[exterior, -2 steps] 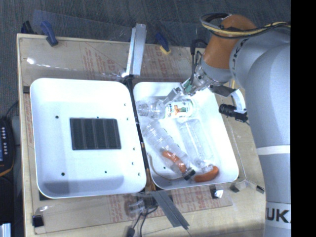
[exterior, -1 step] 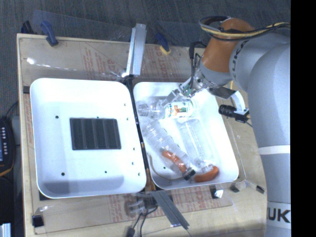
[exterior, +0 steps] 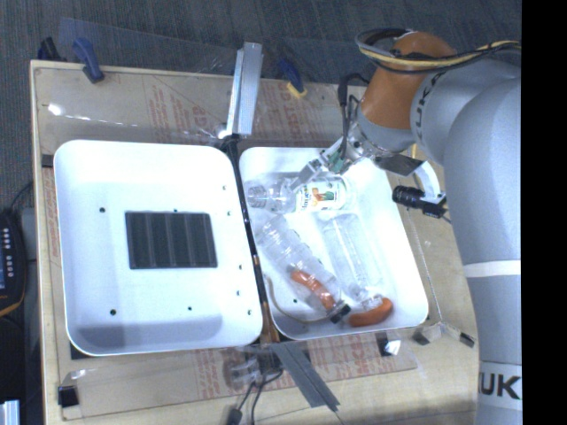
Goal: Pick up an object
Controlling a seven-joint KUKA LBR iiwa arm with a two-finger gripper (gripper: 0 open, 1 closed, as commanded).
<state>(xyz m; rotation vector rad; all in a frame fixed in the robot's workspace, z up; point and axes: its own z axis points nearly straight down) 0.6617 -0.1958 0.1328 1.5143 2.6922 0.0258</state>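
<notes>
The right bin (exterior: pixel 403 228) holds several clear plastic bottles. One bottle with a green and orange label (exterior: pixel 317 197) lies near the bin's far side. Another clear bottle (exterior: pixel 347 253) lies lengthwise down the middle, and a third (exterior: pixel 288 248) lies slanted to its left. An orange-tipped item (exterior: pixel 312 283) and an orange piece (exterior: pixel 372 312) lie near the front wall. My gripper (exterior: pixel 326 163) reaches down at the far edge of this bin, right above the top end of the labelled bottle. Whether it touches the bottle is unclear.
The left bin (exterior: pixel 89 193) holds a dark ridged rectangular block (exterior: pixel 171 240). A metal divider bar (exterior: pixel 244 87) stands between the bins at the back. Blue clamps (exterior: pixel 87 58) sit on the bench's far edge. The grey arm (exterior: pixel 469 149) fills the right side.
</notes>
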